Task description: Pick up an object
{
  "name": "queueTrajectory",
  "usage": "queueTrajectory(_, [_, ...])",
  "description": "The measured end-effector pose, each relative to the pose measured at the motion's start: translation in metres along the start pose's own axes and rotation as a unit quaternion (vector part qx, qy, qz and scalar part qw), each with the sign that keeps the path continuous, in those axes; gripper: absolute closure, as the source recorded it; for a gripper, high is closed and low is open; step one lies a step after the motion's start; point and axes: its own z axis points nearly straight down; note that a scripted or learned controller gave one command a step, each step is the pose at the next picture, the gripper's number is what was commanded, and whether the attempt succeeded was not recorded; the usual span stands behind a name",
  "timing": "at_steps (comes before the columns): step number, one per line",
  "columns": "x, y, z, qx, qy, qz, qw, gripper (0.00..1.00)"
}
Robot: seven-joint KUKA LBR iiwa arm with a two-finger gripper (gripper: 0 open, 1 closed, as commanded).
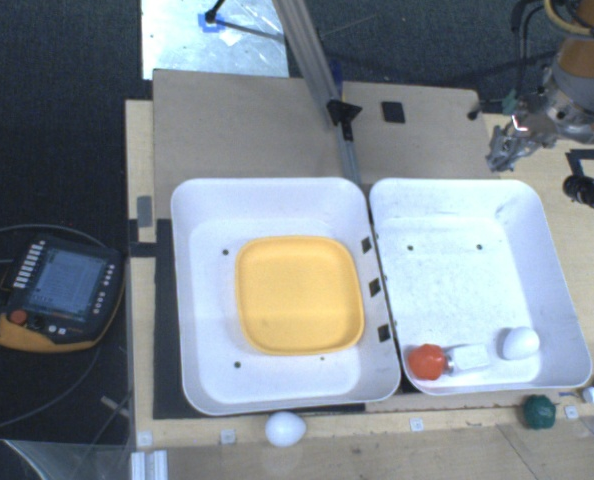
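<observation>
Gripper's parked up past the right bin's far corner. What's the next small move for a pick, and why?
Probably bring the gripper in over the right bin toward its near edge. The gripper hangs outside the bin's far right corner, while the white egg-shaped object and the orange ball lie along the near wall. The egg sits apart, so it looks the easier target.

— What's in my left bin (192, 268)?
— I see a plate (299, 294) lying flat in its middle.
— And my right bin (552, 268)?
— A ball (427, 361), a small bottle (469, 357) and an egg (519, 343) along its near wall; the gripper (505, 153) hangs behind its far corner.
</observation>
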Motion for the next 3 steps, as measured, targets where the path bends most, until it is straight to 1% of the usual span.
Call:
queueTrajectory(1, [0.000,0.001,-0.039,0.000,0.000,0.000,1.0000,1.00])
queueTrajectory(2, [0.044,-0.028,-0.028,0.002,0.001,-0.001,1.0000,1.00])
queueTrajectory(3, [0.089,-0.045,-0.030,0.002,0.001,-0.001,1.0000,1.00])
